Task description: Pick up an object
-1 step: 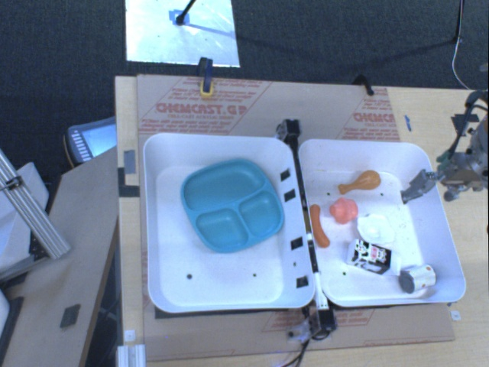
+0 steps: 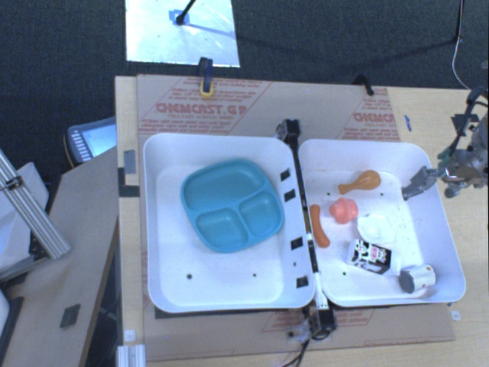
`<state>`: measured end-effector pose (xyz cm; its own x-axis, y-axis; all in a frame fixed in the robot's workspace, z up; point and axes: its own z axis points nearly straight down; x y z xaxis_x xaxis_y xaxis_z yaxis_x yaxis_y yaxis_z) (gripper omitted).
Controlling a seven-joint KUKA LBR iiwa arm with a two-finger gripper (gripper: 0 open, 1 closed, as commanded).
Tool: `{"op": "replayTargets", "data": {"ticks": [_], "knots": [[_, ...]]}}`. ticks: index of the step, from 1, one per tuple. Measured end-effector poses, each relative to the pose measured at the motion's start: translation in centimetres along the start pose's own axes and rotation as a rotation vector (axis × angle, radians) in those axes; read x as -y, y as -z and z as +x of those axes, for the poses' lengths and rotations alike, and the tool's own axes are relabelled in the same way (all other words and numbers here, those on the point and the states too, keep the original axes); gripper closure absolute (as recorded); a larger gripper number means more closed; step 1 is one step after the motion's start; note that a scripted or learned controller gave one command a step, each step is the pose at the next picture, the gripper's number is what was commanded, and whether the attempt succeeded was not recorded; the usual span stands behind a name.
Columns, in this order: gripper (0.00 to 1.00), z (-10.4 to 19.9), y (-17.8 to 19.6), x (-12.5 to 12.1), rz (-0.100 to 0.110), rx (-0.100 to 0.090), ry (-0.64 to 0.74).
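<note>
— White plastic right-hand bin (image 2: 439, 228): contents?
— Orange drumstick-shaped toy (image 2: 361, 181), pink ball (image 2: 344, 209), orange sausage shape (image 2: 319, 226), black-and-white carton (image 2: 371, 255), grey cylinder (image 2: 416, 278). All lying loose.
— Gripper (image 2: 429, 178)?
— At the bin's right rim, carrying nothing; finger spread: cannot tell. Pick not yet made.

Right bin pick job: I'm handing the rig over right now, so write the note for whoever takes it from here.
Pincer: at the right bin's far right rim, above the bin, nothing seen between its fingers; open or shut is unclear.
Right white bin: orange drumstick-shaped toy, pink ball, orange sausage-shaped toy, white lump, black-and-white carton, grey-and-white cylinder.
Left white bin: blue three-compartment plastic tray.
Done: nothing picked yet.
Left: grasp and lift one object.
</note>
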<state>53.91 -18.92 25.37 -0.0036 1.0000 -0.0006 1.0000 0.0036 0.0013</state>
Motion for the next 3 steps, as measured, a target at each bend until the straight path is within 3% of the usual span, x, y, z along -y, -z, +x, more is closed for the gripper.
{"op": "replayTargets", "data": {"ticks": [3], "knots": [[0.00, -0.3, -14.8, 0.9, 0.003, -0.001, -0.003]]}}
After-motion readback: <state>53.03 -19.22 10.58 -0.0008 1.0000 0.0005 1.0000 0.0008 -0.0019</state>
